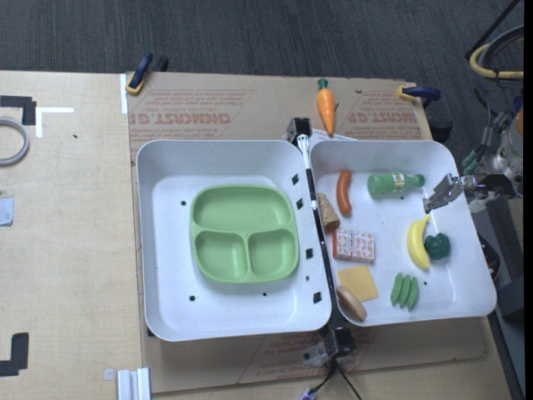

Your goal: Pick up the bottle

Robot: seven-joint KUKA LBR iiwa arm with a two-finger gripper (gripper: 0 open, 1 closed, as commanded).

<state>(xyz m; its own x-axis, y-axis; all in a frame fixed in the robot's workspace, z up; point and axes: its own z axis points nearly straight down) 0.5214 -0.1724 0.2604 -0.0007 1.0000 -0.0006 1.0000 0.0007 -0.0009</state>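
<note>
The bottle point(395, 183) lies on its side in the upper part of the right bin point(466, 302), in the upper right of the frame. It is green, with a pale label band and a small cap. Its long axis runs almost left to right in the frame, and the cap end points to the right, toward the gripper point(441, 195). It looks like a small plastic toy, so I judge it to be light and stiff, not fragile, but smooth and round, so it may roll or slip away when the fingers close. The best place to hold it is probably across the thick green body, with the fingers on both long sides.

The gripper is just to the right of the cap end, near the right wall of the bin. It holds nothing; how far its fingers are apart I cannot tell.

Left of the bottle is a sausage point(344, 192). Below the gripper are a banana point(416, 243) and a broccoli point(437, 246).
</note>
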